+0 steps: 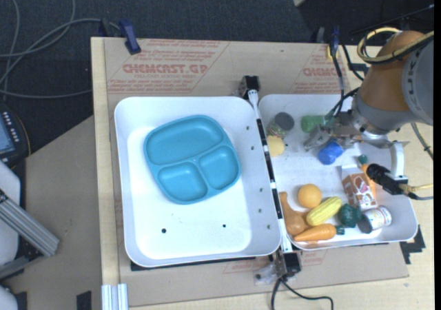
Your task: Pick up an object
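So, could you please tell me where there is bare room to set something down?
The left bin has bare floor below the blue plate. The right bin is crowded: toy food along its near edge, the tool at the far end.

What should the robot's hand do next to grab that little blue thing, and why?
Probably drop straight down a little. The gripper sits in the right bin right over the small blue object, and the view does not show that object between its fingers, so nothing looks held yet. The green object lies close beside it, so a sideways move risks bumping it.
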Tool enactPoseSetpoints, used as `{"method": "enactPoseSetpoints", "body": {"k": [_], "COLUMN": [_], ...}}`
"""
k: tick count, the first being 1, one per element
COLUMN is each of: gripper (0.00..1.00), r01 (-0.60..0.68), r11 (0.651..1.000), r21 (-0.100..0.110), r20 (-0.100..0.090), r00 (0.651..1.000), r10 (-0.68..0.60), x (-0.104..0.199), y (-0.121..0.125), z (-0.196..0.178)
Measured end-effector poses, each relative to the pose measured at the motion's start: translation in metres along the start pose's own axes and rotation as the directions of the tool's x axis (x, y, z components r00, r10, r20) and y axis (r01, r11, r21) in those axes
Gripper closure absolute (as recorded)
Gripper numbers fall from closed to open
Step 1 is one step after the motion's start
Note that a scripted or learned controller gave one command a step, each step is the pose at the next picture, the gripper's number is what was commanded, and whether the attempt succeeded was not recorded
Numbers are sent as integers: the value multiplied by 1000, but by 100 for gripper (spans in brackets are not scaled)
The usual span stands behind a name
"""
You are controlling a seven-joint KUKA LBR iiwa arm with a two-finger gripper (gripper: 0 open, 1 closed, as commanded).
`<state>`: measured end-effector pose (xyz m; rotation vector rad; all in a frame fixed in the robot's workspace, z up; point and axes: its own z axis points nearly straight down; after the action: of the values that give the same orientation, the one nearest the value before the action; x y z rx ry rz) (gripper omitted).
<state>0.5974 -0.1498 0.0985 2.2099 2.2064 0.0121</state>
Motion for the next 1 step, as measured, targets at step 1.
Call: {"method": "enactPoseSetpoints", "body": {"k": [1], "gripper": [0], "r01": [-2], "r11": [1000], "r21": [11], "r20": [-2], "r00": [1000], "r10": [2], "x": [-59], "y": [6], "z": [-48]}}
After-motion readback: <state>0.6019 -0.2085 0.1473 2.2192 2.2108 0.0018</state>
